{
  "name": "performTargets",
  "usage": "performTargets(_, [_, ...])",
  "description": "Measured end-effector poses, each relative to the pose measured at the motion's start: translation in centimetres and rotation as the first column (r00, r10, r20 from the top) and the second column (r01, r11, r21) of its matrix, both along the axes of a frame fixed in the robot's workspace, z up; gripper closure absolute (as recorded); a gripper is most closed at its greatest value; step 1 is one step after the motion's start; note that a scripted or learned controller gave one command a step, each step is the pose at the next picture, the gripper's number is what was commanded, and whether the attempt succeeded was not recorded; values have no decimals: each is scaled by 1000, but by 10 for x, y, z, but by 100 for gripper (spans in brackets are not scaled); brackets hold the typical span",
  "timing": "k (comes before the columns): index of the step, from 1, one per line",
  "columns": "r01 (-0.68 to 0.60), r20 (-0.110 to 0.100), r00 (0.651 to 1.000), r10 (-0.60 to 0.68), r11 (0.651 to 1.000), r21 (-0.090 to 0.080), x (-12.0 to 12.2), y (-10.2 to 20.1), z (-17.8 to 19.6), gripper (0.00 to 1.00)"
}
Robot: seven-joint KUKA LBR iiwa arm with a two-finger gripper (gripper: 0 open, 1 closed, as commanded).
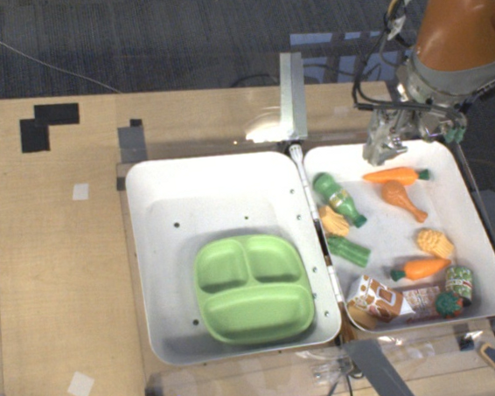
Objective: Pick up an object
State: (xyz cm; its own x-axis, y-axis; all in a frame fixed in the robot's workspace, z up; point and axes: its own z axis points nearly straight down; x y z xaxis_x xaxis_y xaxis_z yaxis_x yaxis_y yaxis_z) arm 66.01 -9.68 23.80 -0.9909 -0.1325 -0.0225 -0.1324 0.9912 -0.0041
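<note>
Your nearest pick, the upper carrot (pixel 395 175), lies in the right bin (pixel 478 212), just below the pincer (pixel 386 147). You cannot tell that pincer's state. The green tray (pixel 253 289) sits well left of the carrot.

end effector (pixel 386 147) over R bin (pixel 485 238) | carrot (pixel 395 175) just below

A broad orange band (pixel 461 8) tops the grey wrist, black cables (pixel 375 74) looping beside a metallic claw (pixel 385 147).
</note>
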Motion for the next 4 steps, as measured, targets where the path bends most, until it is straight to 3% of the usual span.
performTargets(1, [123,-10,992,-123,992,6,-5,75,24,100])
performTargets(2, [123,2,992,-123,992,7,-3,74,37,100])
performTargets(3, [-444,-15,896,444,896,-2,10,7,-43,100])
performTargets(4, [-299,-5,954,299,954,-1,12,79,34,100])
